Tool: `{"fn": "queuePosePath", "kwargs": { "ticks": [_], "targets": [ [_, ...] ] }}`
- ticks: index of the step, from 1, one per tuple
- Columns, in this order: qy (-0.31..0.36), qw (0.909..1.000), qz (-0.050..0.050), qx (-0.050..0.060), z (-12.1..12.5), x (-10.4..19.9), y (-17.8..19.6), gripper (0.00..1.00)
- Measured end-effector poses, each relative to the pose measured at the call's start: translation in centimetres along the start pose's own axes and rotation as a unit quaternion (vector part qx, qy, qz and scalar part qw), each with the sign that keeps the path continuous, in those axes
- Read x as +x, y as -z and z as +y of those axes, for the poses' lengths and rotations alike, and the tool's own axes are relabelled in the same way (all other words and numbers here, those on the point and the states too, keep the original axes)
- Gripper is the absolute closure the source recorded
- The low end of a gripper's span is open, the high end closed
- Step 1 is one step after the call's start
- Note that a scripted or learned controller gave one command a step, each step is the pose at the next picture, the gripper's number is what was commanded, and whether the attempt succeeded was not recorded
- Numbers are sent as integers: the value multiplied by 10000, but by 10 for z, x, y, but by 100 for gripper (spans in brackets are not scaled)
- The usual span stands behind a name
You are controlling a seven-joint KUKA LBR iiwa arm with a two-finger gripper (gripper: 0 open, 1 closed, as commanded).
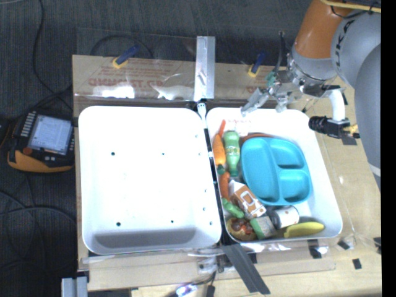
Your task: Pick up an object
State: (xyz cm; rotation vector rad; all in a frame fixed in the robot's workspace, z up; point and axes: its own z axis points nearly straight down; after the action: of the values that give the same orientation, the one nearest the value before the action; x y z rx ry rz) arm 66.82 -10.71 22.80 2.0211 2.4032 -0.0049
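Note:
The right bin (322,184) holds a blue divided plate (275,169), a green bottle (231,150), an orange carrot-like piece (219,150), a yellow banana (303,229) and several small toys along its left wall. My gripper (267,99) hangs above the far rim of the right bin, beyond the plate, with its fingers (250,106) spread and nothing between them. The orange band (318,20) of the arm rises behind it at the top right.
The left bin (93,184) lies beside the right one, a metal divider (205,73) standing at their far junction. A handheld device (46,138) lies off the bench at the left. Blue clips (125,55) hold plastic sheeting at the back.

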Motion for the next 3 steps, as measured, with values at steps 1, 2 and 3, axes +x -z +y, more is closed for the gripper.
{"fn": "queuePosePath", "kwargs": {
  "ticks": [1,2,3],
  "targets": [
    [-352,9994,18,18,-74,16,-111,0],
    [-388,9991,51,-181,-134,18,-131,0],
    [-372,9992,94,-113,-137,21,-126,100]
  ]
}}
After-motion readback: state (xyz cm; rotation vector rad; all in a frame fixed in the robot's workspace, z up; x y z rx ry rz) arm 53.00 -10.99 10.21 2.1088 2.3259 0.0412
